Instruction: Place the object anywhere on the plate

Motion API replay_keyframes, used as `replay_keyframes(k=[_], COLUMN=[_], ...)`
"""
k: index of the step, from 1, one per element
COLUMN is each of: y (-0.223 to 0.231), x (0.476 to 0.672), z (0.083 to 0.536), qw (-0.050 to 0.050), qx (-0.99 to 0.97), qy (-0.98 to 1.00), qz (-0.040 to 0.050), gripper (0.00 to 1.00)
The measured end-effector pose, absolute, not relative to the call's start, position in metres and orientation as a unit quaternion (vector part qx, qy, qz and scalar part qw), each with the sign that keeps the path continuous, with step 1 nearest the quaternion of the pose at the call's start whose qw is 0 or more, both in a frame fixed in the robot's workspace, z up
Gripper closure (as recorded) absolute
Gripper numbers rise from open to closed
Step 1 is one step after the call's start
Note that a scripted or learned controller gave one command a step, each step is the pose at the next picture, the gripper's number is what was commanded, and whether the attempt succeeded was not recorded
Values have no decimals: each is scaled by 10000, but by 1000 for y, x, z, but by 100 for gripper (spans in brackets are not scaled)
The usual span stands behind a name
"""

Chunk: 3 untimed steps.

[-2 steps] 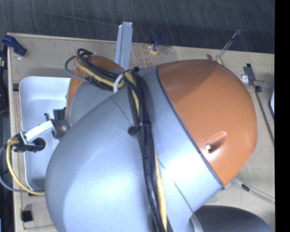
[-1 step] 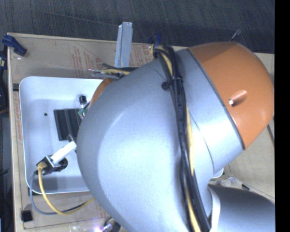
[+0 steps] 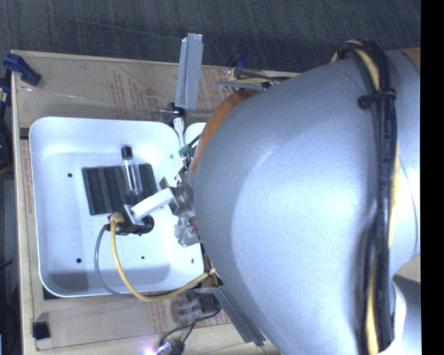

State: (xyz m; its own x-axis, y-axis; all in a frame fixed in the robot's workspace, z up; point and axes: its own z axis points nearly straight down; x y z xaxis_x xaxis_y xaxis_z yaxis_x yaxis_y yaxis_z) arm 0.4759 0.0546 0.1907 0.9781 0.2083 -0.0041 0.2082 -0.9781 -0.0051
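At 9 o'clock of the view: white bin point(image 3: 52, 265) with rounded corners, set on the wooden bench point(image 3: 96, 320). Near bin centre, a little toward 12 o'clock: dark ribbed plate point(image 3: 100, 191), rectangular, flat on the bin floor. On the plate's 3 o'clock half: clear vial point(image 3: 131, 177) with a black cap point(image 3: 126, 152). Lies lengthwise along the 12-to-6 line, cap end toward 12 o'clock and just past the plate's edge; body rests on the ribs. Sits apart from the gripper.

At the bin's 3 o'clock rim: gripper point(image 3: 181, 202), seen as a cluster of metal parts under the wrist. Holds nothing that can be seen. Opening: cannot tell, tips hidden.

From 3 o'clock: grey arm point(image 3: 296, 198), covers most of that half and nearly all of the second bin point(image 3: 196, 133), of which a white sliver shows at the first bin's 1 o'clock corner. Orange band point(image 3: 220, 108) visible as a thin arc along the arm's edge.

At 12 o'clock: grey metal post point(image 3: 190, 69). At 10 o'clock, on the bench corner: blue clamp point(image 3: 20, 67).
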Motion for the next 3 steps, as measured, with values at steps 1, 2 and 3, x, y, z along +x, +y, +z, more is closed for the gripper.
replay_keyframes(k=[1, 2, 3], y=[46, 24, 65], x=[477, 477, 475], z=[238, 291, 190], qw=[21, 19, 8], qx=[-9946, -9707, -9945], qy=[-1042, -2401, -1042], qz=[9, 5, 44], gripper=[100, 100, 100])
